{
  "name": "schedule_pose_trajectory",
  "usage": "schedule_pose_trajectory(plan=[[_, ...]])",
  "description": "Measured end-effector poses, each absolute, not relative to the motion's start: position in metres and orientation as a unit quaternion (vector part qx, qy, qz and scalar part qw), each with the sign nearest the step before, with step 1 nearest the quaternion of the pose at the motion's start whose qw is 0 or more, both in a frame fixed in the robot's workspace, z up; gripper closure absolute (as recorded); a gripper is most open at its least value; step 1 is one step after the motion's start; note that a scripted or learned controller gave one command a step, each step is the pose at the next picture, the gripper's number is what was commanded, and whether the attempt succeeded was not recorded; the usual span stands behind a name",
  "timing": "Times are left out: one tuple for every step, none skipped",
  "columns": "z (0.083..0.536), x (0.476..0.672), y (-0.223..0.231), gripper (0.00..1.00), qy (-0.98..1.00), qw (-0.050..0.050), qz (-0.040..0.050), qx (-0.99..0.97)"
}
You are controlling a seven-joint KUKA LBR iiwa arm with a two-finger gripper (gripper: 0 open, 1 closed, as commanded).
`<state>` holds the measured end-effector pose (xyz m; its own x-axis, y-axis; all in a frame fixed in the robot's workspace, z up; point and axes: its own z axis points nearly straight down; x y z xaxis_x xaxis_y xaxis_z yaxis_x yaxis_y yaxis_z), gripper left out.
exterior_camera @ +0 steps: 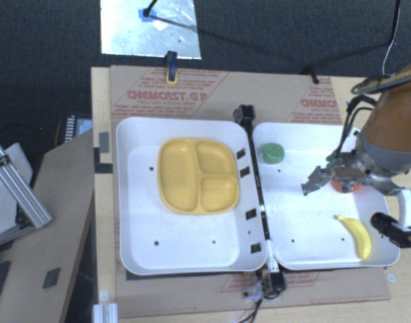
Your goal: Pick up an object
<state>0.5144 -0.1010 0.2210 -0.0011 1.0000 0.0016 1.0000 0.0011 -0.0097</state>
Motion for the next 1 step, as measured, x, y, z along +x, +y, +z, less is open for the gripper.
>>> schedule_pose_trajectory(plan=[[0.2259,0.5168,-0.1008,0.00,-0.708,0.000,-0.0004,-0.706]])
